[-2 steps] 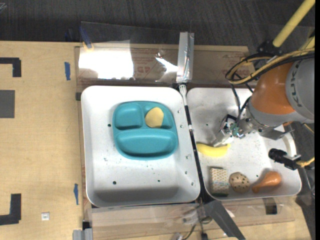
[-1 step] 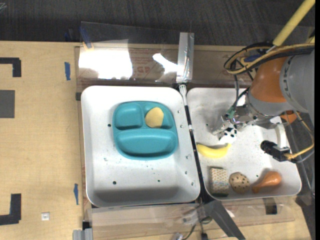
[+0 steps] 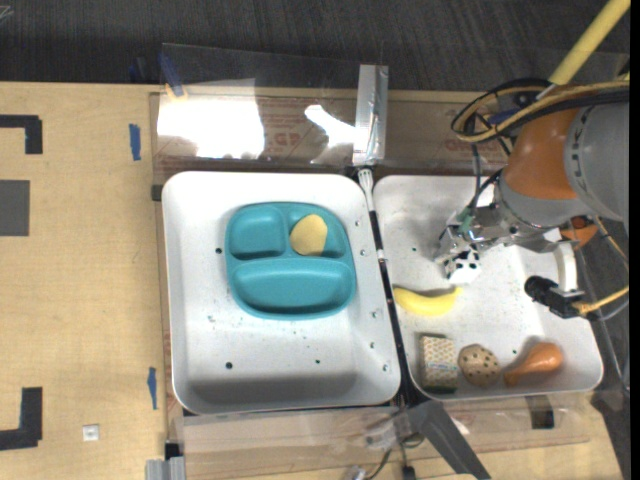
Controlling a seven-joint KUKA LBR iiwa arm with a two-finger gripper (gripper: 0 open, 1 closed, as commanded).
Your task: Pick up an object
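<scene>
Reaching in from the right, the claw [image 3: 463, 240] hangs low over the upper left part of the right bin [image 3: 405, 208], at the end of the grey arm [image 3: 600, 158] with its orange band [image 3: 538, 163]. Whether the claw is released or clenched cannot be told from this slanted view. Just beneath its tip sits a small white object with black spots [image 3: 461, 264], resting on the bin floor; it appears to touch or nearly touch the claw, but nothing can be seen between the claw's parts, so no grasp can be claimed.

Just below the spotted object lies a yellow banana [image 3: 428, 301], curved, near the bin's left wall. Along the front of the same bin stand three more things in a row: a tan waffle-patterned block [image 3: 436, 358] at the left, a brown speckled round piece like a cookie [image 3: 479, 364] just beside it, and an orange-brown pear-shaped object [image 3: 533, 362] to the right, its narrow end pointing toward the cookie. A black cable end [image 3: 545, 293] hangs from the arm over the right side of this bin.

In the left bin [image 3: 190, 298] rests a teal divided plate [image 3: 290, 260] with three compartments. A yellow rounded piece [image 3: 309, 234] lies in its upper right compartment. The two bins sit side by side, their rims touching along the middle.
</scene>
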